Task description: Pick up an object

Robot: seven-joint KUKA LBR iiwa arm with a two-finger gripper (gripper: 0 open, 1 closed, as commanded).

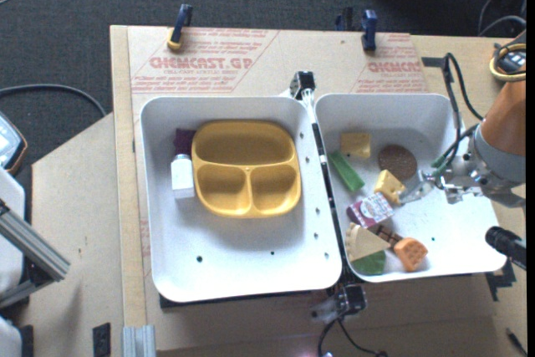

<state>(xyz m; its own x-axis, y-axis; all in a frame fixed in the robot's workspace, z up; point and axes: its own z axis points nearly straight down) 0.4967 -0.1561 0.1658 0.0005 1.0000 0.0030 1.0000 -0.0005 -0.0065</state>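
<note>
Jaws point(415, 188) sit low in the right bin point(435, 247), toward three o'clock; we cannot tell their state; a yellow block point(388, 185) lies just beside them at nine o'clock; the left bin point(167, 247) carries a yellow divided tray point(246, 167).

Count before my reach: two white bins point(159, 205) point(435, 109); one yellow tray point(246, 167); one white bottle point(182, 176); one green stick point(345, 171); two yellow blocks point(355, 145) point(389, 184); one brown disc point(396, 160); one orange block point(410, 253).
</note>
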